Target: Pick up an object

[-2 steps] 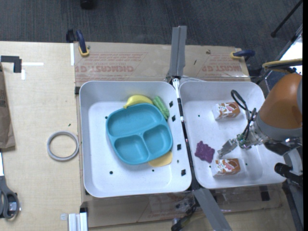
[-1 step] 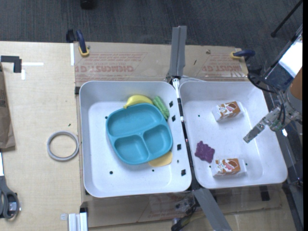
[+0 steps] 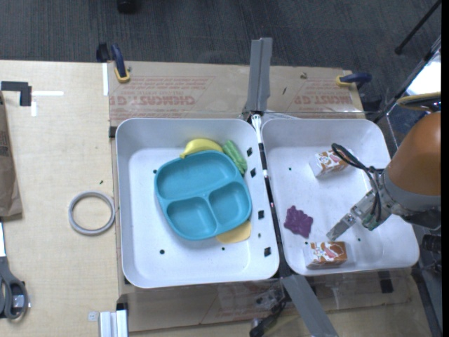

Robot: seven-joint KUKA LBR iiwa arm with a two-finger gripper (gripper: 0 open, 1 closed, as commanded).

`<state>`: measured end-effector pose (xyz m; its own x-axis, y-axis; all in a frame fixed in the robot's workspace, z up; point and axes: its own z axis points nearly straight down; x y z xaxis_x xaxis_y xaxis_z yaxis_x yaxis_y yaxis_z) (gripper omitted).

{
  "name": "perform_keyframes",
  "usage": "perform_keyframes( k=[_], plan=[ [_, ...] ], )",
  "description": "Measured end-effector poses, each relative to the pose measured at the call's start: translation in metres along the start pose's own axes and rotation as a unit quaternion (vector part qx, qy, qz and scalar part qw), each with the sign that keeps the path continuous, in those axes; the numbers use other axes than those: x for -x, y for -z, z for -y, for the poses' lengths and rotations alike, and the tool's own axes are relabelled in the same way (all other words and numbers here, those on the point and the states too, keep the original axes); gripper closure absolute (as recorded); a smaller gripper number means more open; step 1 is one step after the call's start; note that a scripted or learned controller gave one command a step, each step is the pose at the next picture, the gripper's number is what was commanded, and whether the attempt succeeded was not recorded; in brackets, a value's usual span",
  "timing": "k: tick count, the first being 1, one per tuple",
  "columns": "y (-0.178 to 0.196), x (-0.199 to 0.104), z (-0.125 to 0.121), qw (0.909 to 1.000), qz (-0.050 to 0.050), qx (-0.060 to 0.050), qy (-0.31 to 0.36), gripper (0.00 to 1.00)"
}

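Currently the gripper [image 3: 342,229] is poised just above the small carton [image 3: 327,253] in the right bin [image 3: 400,255], jaws slightly apart, nothing held. Carton could be pushed against the bin wall and missed.

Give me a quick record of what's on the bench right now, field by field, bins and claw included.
left bin: blue three-compartment tray lying over yellow items and a green item
right bin: purple object, small carton near the back, second small carton near the front edge
claw: low inside the right bin, just above the front carton, beside the purple object
held object: none seen between the fingers
outside bins: grey ring on the bench, left
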<state>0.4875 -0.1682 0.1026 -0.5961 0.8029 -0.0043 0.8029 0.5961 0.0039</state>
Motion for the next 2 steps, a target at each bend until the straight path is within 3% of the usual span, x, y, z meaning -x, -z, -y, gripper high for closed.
perform_keyframes(
  k=[1, 2],
  plan=[
    [-0.013, 0.029, -0.06, 0.9998, -0.002, -0.002, -0.017, 0.0],
    [0.097, 0.118, -0.067, 0.9995, -0.001, -0.002, 0.033, 0.0]
  ],
)
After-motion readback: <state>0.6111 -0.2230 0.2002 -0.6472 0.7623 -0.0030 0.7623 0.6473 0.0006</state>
